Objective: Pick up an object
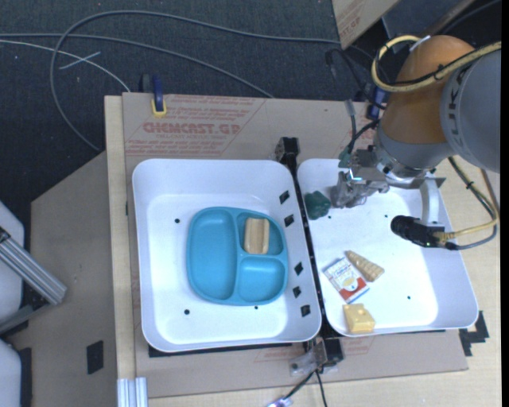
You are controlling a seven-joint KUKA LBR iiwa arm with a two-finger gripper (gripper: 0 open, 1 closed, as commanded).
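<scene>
I've got the gripper (347, 191) low in the right bin (445, 306), top-left corner, just beside the dark green object (318, 205) — prob my target. Can't tell gripper state. Snack packet (344, 278) and cone (364, 265) lie well apart.

Robotics lab or test cell. Evidence: a plywood bench (199, 119) stood on dark carpet (48, 95), with loose cables (87, 48) trailing across the floor. Two white bins (151, 238) were clipped side by side. An aluminium extrusion (28, 266) lay at the left, a cardboard box (358, 20) behind.
</scene>
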